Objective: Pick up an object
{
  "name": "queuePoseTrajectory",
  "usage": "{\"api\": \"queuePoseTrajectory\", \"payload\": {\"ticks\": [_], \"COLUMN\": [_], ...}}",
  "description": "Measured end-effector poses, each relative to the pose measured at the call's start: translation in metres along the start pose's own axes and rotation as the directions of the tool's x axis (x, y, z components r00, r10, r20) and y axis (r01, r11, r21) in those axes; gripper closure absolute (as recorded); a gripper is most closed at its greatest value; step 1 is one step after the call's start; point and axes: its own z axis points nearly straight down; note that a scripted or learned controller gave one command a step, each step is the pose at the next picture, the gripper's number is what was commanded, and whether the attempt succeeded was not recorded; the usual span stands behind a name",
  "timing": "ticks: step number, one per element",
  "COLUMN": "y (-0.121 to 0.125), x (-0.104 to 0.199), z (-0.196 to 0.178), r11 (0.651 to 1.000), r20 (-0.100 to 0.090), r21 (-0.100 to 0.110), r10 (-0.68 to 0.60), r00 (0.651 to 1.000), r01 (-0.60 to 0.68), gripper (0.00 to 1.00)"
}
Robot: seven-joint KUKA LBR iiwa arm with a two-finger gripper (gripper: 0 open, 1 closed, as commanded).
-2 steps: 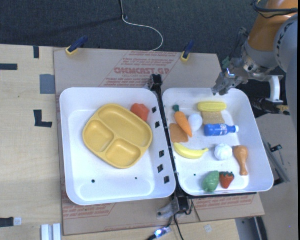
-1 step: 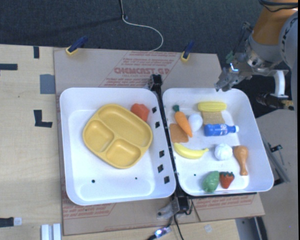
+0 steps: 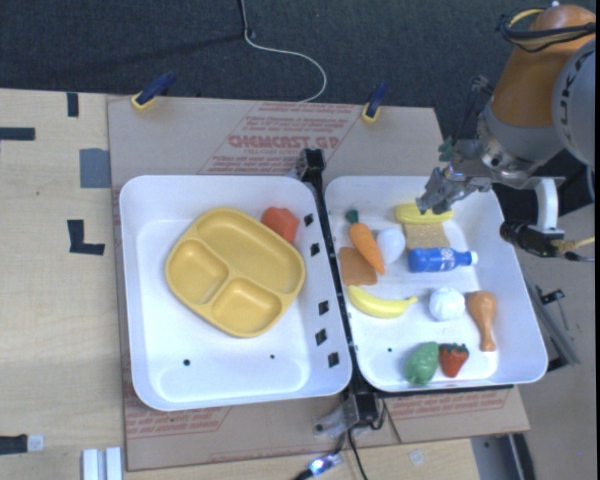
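Camera view, slanted down over two white bins side by side on a cardboard-covered bench. Left bin holding a yellow divided tray, tilted, with an orange-red toy piece touching its rim at about one o'clock. Right bin crowded with toy food. At the bin's twelve o'clock, a tan cracker-like square with a yellow slice at its far edge. Just beside that at nine o'clock, a carrot lying at a slant, a small white rounded piece against it, and a brownish-orange piece under the carrot's lower end. Blue bottle with white cap lying on its side at bin centre, cap toward three o'clock. Banana at about eight o'clock from centre; white ball just at four o'clock from the bottle; drumstick near the three o'clock wall. Green vegetable piece and strawberry touching each other at six o'clock.

Gripper reaching in from three o'clock, hanging at the yellow slice and the cracker's far edge, possibly touching them, though hard to judge at this slant. Fingers seen as one dark mass; cannot tell whether apart or together, and nothing visibly between them. Grey wrist and orange band at the two o'clock corner of the view.

Beyond the bins at twelve o'clock, two blue-and-yellow clamps on the cardboard edge and a thin white cable over dark carpet.
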Motion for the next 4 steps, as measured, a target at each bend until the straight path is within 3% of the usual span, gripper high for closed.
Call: {"api": "queuePoseTrajectory", "payload": {"ticks": [2,3,4], "y": [-0.088,-0.14,-0.149], "x": [0.044,0.072,0.069], "z": [0.01,-0.009,-0.018], "r11": [1.0,1.0,1.0], "r20": [0.0,-0.002,0.0], "r21": [0.001,0.0,-0.002], "r10": [0.001,-0.001,0.0], "r00": [1.0,1.0,1.0], "r01": [-0.001,0.001,0.0], "gripper": [1.0,1.0,1.0]}}
